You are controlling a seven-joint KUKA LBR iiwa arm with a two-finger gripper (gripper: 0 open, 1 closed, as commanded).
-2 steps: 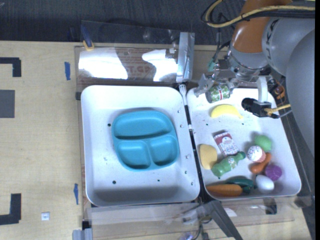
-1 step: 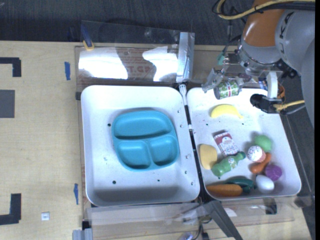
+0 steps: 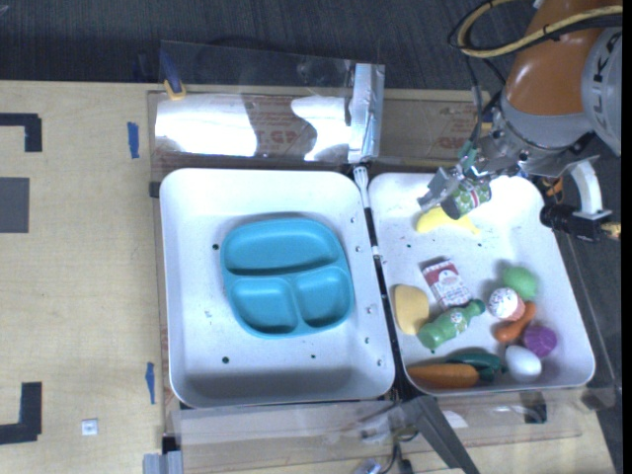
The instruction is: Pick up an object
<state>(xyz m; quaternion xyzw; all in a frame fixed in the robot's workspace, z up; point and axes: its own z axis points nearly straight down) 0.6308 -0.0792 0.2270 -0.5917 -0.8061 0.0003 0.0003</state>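
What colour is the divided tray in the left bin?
Blue; the divided tray shows in the camera view.

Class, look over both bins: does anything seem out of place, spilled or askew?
Nothing looks spilled or damaged. The blue tray lies slightly askew in the left bin. In the right bin, the green bottle lies on its side among toy foods crowded toward the near right corner.

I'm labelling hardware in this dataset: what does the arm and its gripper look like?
The arm is light grey with a rounded, glossy orange band above the wrist. Yellow and black cables loop beside it. The gripper is a small assembly of grey metal with greenish parts.
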